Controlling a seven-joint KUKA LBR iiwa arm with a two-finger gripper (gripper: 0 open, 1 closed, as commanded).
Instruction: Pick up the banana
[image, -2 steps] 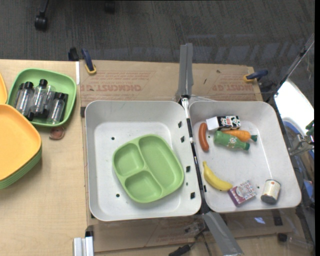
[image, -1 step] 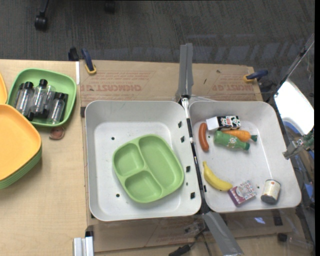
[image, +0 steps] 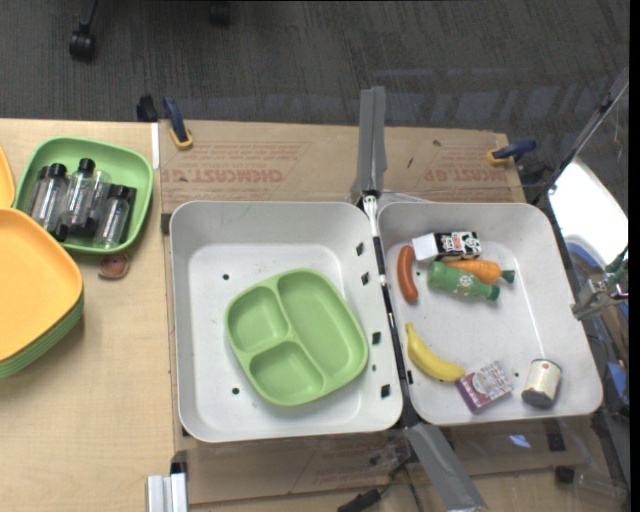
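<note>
The banana (image: 432, 358) is yellow and curved. It lies flat in the right bin (image: 565, 330), close to the bin's left wall and toward the front. A pink packet (image: 487, 385) sits just to its right, a small gap away. Nothing rests on top of the banana.
Further back in the right bin lie a red sausage (image: 407, 273), a green bottle (image: 463, 283), a carrot (image: 480, 268) and a small black-and-white carton (image: 452, 243). A small can (image: 541, 383) stands at the front right. The left bin (image: 200, 300) holds a green divided plate (image: 296, 335). Orange plates (image: 35, 290) and a green tray of bottles (image: 85, 195) sit far left.
</note>
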